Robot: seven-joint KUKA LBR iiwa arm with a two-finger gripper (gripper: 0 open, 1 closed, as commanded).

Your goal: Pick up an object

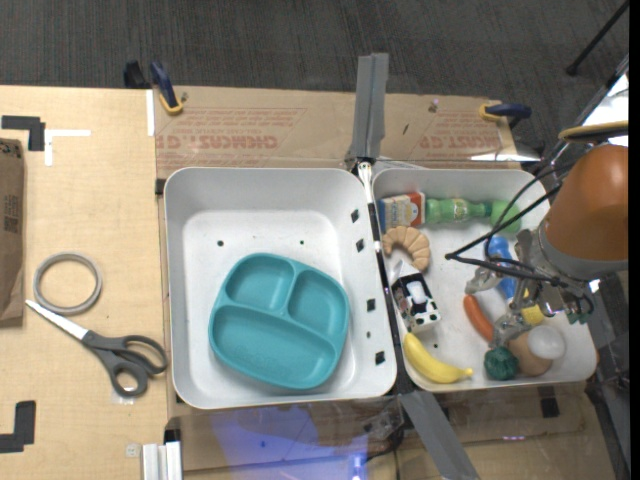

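Note:
My gripper point(512, 306) hangs low over the right part of the right bin point(452, 176), under the arm's orange band point(598, 208). It is among several small toys: an orange carrot point(478, 318) just to its left, a green broccoli piece point(502, 363), a brown potato-like lump point(528, 353) and a white ball point(547, 344) in front of it, and a blue item point(503, 250) behind it. A yellow piece point(533, 314) shows beside the gripper. Nothing can be seen held.
Further left in the right bin lie a banana point(432, 361), a black-and-white cow toy point(417, 301), a croissant point(408, 244), a small carton point(402, 210) and a green bottle point(462, 210). The left bin point(190, 203) holds a teal divided plate point(279, 320). Scissors point(105, 346) and a tape roll point(67, 282) lie on the bench.

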